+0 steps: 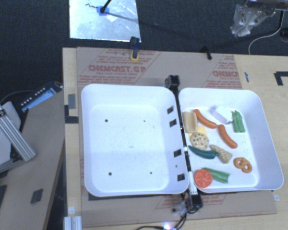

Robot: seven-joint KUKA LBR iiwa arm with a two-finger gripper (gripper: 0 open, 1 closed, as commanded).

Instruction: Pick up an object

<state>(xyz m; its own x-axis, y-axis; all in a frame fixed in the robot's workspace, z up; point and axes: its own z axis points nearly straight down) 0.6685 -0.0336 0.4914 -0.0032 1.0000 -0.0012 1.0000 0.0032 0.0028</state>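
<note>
Objects for the pick all lay in the right bin [266, 128], and none had been lifted when you looked. Going by size: the left bin [129, 138] sat beside it, the two touching along the middle seam. The gripper [247, 20] hung high at the far right corner, well apart from both bins and off the bench; whether it was released or clenched you could not tell, as it was too blurred, and nothing showed in it.

Inside the right bin, the toys clustered toward its left half. Two sausages came first: one [204, 119] near the far side, the other [227, 135] closer to the middle. A dark green pepper [202, 152] lay just below a cookie [198, 140], and a lighter green vegetable [217, 175] lay near the front edge, next to a tomato [203, 178]. A green bundle [238, 121] stood toward the right, with a pale block [220, 114] beside it. A bread piece [189, 121] sat against the left wall, a tan lump [223, 154] sat mid-bin, and a pretzel [242, 164] was smallest, alone toward the front right.

So you would judge the task barely begun: the approach, the descent, the grasp and the lift were all left to do
</note>
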